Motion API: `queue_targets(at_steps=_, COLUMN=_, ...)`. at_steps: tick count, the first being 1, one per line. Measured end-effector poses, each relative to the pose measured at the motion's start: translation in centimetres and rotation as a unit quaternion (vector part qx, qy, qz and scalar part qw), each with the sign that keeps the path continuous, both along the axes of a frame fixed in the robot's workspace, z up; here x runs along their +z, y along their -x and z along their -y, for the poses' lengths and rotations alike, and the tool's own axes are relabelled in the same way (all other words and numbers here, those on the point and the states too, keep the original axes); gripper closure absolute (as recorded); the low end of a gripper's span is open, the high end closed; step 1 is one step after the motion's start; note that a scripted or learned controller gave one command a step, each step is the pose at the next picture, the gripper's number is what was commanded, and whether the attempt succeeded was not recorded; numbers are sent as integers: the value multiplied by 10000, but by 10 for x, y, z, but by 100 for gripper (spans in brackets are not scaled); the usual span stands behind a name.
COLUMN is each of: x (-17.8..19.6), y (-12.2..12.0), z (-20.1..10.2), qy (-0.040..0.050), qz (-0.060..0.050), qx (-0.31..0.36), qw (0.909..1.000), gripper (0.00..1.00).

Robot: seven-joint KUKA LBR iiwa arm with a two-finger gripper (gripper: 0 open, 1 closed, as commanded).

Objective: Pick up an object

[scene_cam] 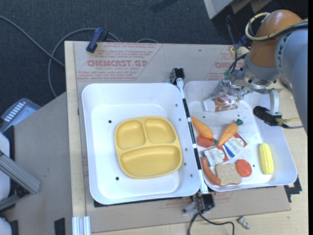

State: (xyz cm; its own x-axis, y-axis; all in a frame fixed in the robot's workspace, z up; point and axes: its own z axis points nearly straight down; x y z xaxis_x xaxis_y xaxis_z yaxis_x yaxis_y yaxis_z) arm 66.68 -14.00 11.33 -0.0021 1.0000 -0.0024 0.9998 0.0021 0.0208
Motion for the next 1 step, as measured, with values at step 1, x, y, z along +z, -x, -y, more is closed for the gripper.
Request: queue_targets(at_steps=1, x=72, y=79, z=-71, qy=-18, qz=-112, qx=-6, qw=9999, gripper=100)
